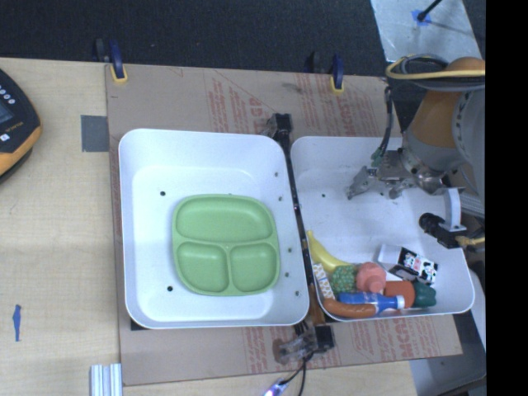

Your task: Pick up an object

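My gripper [373,190] hangs over the back part of the right bin [330,172], its two grey fingers spread open with nothing between them. A heap of small toys lies along that bin's front wall: a yellow banana [324,256], a pink and orange piece [372,276], a long red and blue item [369,306], a dark green piece [425,295] and a small black and white box [413,264]. The gripper stands well behind the heap and touches none of it.
The left bin [140,221] holds a green divided plate [224,243]. The grey arm with its orange band [437,114] fills the right side above the right bin. A yellow and black device [12,130] sits at the bench's left edge. Clamps hold the back of the board.
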Controlling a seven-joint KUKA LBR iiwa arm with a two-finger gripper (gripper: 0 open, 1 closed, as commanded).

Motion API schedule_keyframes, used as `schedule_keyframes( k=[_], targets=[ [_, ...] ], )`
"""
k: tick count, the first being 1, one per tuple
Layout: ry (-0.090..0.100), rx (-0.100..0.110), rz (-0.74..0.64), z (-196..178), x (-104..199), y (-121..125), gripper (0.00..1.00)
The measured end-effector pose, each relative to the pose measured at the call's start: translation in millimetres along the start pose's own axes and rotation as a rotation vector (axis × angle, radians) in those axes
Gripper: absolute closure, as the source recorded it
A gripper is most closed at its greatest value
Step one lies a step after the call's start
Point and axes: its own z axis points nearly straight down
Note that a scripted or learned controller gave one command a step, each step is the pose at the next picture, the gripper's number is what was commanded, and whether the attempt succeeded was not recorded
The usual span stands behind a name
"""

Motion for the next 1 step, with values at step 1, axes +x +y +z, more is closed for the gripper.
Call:
schedule_keyframes(
  k=[1],
  targets=[
    [0.002, 0.004, 0.000, 0.9, 63.9, -81.9, 0.00]
  ],
)
